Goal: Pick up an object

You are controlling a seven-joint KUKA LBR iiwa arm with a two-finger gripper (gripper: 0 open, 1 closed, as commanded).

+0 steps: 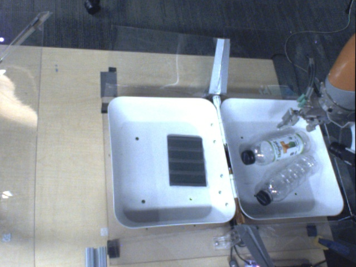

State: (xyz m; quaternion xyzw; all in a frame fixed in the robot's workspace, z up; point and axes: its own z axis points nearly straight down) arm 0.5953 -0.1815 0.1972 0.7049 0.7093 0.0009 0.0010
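Pincer (pixel 300 115) of mine hangs over the far right part of the right-hand shallow white bin (pixel 328 204), below my grey arm with its orange band (pixel 344 71), which reaches in from the right edge. Its thin metal parts splay out toward the left and down, but whether it is wide or narrow I cannot tell from this slant. Nothing is seen between them.

Just below and to the left of my pincer lies a clear plastic bottle with a white label and a black cap (pixel 275 149). It rests on its side in the bin, cap pointing left, the label showing green and orange marks. Its far end is near my pincer; whether they touch I cannot tell.

Beside it, nearer the front of the bin, lies a second clear plastic bottle, crumpled and unlabelled, with a black cap (pixel 286 179). It also lies on its side, slanting, cap toward the front left. The two bottles lie close together, roughly parallel.

To the left, across the metal divider (pixel 219 65) where the two bins meet, sits the left-hand shallow white bin (pixel 128 121). A dark ribbed rectangular panel (pixel 186 160) lies flat near its middle.

Both bins stand on the pale wooden bench (pixel 61 149), with dark carpeted floor (pixel 167 4) beyond it.
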